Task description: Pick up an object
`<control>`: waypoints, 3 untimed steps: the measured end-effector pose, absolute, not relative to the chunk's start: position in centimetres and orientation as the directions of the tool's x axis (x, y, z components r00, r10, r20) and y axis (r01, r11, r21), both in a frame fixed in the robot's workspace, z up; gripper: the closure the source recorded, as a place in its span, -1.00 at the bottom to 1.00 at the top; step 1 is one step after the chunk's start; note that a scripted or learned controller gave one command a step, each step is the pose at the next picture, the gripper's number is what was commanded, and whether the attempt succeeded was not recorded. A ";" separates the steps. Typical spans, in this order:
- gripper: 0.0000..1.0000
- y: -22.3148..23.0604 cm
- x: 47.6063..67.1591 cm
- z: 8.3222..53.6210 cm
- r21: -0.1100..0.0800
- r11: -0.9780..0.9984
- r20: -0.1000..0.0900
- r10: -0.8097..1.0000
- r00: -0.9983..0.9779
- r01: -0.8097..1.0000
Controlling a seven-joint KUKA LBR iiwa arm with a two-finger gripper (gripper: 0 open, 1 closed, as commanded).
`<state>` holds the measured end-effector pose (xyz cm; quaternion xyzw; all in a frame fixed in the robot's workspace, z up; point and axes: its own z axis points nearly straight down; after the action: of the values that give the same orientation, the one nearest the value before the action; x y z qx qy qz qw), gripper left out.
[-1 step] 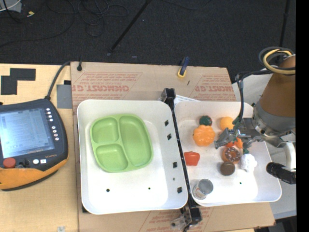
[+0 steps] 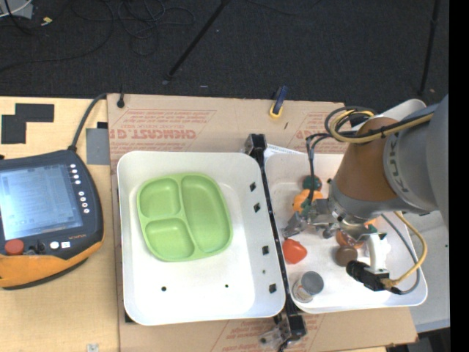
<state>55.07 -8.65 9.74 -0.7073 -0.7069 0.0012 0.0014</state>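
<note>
Pincer [image 2: 311, 222], grip unclear, low in right bin [image 2: 410, 288]; cardboard-topped bench [image 2: 190, 119], dark floor.

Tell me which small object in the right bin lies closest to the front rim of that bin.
The grey round object. It sits by the front rim of the right bin, lower in view than the red-orange one and the brown one.

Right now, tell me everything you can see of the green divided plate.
The green divided plate is a pale lime tray with rounded corners that looks like smooth plastic. Raised ridges split it into three compartments: one tall one on its right and two smaller ones stacked on its left. It lies flat and slightly rotated on the floor of the left white bin, towards that bin's left and upper part. All three compartments look bare. Only the bin floor touches it.
</note>
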 end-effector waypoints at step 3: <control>-1.00 7.5 47.7 37.2 0.014 0.007 0.005 1.000 -0.007 1.000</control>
<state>47.66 7.55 37.23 -0.7047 -0.7095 -0.0067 -0.0029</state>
